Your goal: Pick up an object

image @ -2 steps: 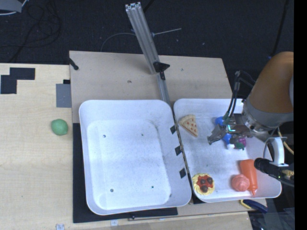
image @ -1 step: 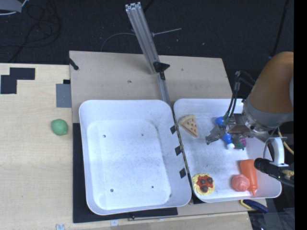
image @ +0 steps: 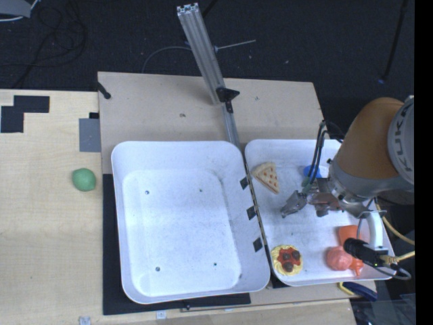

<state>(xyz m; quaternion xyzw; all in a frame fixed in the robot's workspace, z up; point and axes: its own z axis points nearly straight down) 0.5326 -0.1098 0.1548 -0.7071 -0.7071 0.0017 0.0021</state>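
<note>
Two white bins on the surface | my claw (image: 292, 207) hovering low in the right bin (image: 284, 156), can't tell its grip | pizza slice (image: 267, 177) just up-left of it | round tart (image: 287, 259) below | pink lump (image: 336, 257) bottom right | green ball (image: 84, 179) way off left

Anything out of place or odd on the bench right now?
One thing: a green ball sits on the wooden bench left of the left bin, outside both bins. The pizza slice, round tart and pink lump all lie in the right bin.
</note>
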